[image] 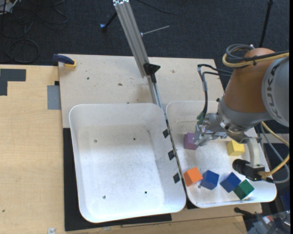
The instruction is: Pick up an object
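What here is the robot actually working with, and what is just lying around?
Part of the job:
gripper, low in the right bin
purple block beside it
orange block
two blue blocks
green block
yellow block

Just lying about:
left bin
metal pole
blue-and-yellow clamp
floor cables

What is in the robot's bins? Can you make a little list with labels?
left bin: no blocks seen
right bin: six blocks
blocks: purple block, yellow block, orange block, two blue blocks, green block
gripper: low in right bin, right beside purple block
grasp: cannot tell
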Tool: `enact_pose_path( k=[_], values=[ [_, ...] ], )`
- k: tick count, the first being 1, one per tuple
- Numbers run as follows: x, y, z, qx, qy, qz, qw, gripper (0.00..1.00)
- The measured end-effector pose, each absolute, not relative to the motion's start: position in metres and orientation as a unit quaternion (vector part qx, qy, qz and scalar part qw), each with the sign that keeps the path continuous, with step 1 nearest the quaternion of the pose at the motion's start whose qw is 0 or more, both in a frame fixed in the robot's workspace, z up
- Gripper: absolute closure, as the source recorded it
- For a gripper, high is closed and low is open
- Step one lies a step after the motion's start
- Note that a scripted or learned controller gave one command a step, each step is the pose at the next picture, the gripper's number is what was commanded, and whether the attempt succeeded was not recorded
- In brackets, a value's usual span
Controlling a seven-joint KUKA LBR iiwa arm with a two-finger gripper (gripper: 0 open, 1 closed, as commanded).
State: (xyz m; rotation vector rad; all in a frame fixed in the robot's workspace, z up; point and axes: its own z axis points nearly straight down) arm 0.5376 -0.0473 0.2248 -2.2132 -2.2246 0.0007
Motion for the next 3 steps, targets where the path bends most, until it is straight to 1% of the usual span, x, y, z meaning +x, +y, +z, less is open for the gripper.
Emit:
enact_pose_path(
  k=[1,2,3],
  values=[
    [0.549,0.001,0.234,-0.706,-0.709,0.0,0.002,1.0],
    [0.561,0.05,0.228,-0.706,-0.708,0.0007,0.002,1.0],
    [0.588,0.092,0.219,-0.707,-0.708,0.001,0.001,1.0]
  ],
)
